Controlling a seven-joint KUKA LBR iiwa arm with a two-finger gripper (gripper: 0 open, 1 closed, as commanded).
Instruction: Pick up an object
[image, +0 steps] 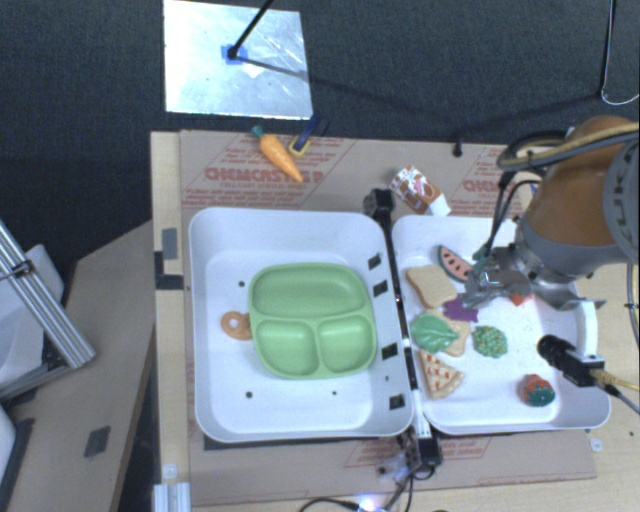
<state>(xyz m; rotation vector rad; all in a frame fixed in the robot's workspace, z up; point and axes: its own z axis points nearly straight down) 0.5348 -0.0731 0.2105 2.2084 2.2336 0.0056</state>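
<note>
We see the pincer (480, 290) low over the right bin (590, 405), its metal tips close above a purple piece (462, 310); whether it grips anything we cannot tell, since the arm (575, 215) hides much of it. Just left of the pincer lies a bread slice (431, 286), and above that a watermelon wedge (455, 265); a small red bit (519, 297) shows just right of the pincer, under the wrist. Below the purple piece a green leaf (433, 331) rests on a tan piece, with a broccoli head (490, 342) beside it to the right; nearer us sit a pizza slice (439, 376) and, towards the bin's near right corner, a red and teal toy (536, 391); all of these are loose things in the right bin, any of them open to a pick. A black part (565, 361) juts over the bin's right rim. The left bin (215, 400) bears a green divided tray (310, 320), with a pretzel (237, 326) just beside the tray's left edge. Behind the bins, on the tabletop (170, 180), we see a carrot (279, 156) and a small packet (418, 190); further back lies a silvery sheet (235, 60).
</note>
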